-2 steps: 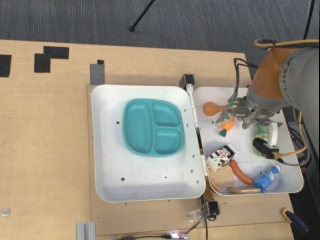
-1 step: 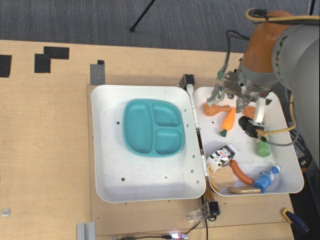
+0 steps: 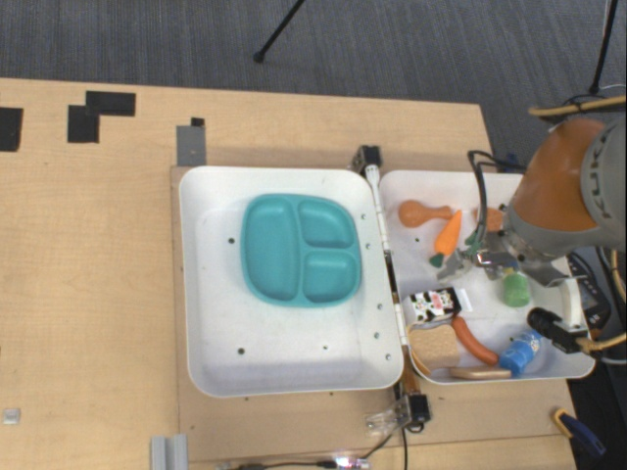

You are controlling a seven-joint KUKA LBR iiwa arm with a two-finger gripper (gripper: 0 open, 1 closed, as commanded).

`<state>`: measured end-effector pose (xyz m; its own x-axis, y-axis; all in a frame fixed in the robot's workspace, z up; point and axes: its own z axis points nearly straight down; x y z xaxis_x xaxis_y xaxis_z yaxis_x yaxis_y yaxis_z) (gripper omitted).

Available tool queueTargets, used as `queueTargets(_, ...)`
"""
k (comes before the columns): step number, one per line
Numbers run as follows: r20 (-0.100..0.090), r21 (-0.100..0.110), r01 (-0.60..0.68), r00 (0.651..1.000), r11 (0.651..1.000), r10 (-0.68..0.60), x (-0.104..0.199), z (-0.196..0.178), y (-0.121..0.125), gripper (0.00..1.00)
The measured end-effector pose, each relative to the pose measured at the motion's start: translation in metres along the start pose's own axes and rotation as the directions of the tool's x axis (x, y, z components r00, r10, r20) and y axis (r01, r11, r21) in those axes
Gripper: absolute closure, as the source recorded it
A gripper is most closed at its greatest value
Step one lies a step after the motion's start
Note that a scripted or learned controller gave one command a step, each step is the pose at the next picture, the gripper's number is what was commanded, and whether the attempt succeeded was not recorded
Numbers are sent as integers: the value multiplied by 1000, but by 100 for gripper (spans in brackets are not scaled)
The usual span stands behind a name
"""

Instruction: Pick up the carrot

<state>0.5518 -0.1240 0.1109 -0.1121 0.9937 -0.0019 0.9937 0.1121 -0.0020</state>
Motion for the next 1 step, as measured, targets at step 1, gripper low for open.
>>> queueTargets(1,-5,-13,-141,990,990,141,80,-91,23,100)
